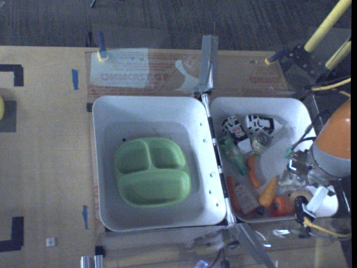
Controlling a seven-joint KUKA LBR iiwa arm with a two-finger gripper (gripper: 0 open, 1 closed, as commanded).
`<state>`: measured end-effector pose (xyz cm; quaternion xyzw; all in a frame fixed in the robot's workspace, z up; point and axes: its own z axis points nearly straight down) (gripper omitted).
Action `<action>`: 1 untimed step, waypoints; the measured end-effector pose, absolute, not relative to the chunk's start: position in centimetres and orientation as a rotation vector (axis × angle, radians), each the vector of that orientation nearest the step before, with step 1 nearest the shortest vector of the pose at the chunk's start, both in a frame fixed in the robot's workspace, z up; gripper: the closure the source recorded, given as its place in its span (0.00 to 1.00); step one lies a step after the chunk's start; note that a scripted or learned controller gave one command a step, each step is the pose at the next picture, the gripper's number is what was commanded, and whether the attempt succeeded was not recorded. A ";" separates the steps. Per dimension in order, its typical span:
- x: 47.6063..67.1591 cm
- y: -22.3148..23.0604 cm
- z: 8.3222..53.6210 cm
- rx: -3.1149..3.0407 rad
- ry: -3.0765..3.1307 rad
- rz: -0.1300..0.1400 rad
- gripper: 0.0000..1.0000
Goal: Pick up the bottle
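Observation:
The bottle point(232, 154) is green and translucent. It lies on its side near the left wall of the right bin point(290, 108), among other items. My gripper point(294, 173) hangs over the right part of that bin, below the orange band of the arm point(339, 134). It is well to the right of the bottle and apart from it, and nothing shows in its grasp.
The left bin point(106, 116) holds a green divided plate point(152, 171). Around the bottle lie two black-and-white items point(259, 123), a small can point(259, 143), two carrots point(268, 190), a red tomato point(282, 206) and a brownish packet point(245, 197).

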<state>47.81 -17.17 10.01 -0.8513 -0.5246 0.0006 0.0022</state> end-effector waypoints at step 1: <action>48.1 -20.9 8.7 -2.821 -1.383 -0.007 1.00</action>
